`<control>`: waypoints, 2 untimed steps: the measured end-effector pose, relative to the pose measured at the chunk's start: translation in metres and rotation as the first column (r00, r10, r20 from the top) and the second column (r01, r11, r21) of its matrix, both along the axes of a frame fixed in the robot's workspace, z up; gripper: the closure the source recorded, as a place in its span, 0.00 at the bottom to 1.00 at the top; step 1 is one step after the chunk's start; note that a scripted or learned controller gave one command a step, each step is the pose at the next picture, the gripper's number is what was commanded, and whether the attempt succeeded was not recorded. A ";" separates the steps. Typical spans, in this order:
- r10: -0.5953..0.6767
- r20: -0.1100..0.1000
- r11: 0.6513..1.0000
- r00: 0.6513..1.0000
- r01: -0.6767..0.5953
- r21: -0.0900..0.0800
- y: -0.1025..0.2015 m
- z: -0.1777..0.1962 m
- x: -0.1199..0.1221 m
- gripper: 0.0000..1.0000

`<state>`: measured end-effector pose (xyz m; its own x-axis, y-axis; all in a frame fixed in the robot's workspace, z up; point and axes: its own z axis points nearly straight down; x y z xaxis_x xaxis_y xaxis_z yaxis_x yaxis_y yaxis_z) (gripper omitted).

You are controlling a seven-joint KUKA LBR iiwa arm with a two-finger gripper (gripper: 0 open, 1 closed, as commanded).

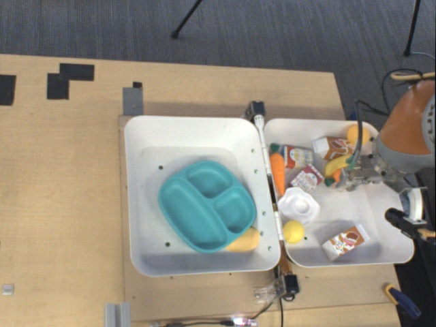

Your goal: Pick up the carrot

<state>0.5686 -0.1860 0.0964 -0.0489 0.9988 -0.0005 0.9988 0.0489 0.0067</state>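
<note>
The carrot is orange with a small green top. It lies along the left wall of the right bin, pointing toward the front. My gripper hangs over the right part of that bin, beside a banana and well to the right of the carrot. Small cartons lie between it and the carrot. Nothing shows in its grasp.
Around the carrot are a red-and-white carton, a small packet, a white cup and a lemon. Another carton lies at the front. The left bin holds a teal divided plate over a yellow item.
</note>
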 end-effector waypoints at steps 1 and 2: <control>-0.145 -0.001 0.989 0.989 0.145 0.000 0.042 0.105 0.028 1.00; -0.145 -0.004 0.989 0.989 0.145 0.000 0.041 0.104 0.027 0.00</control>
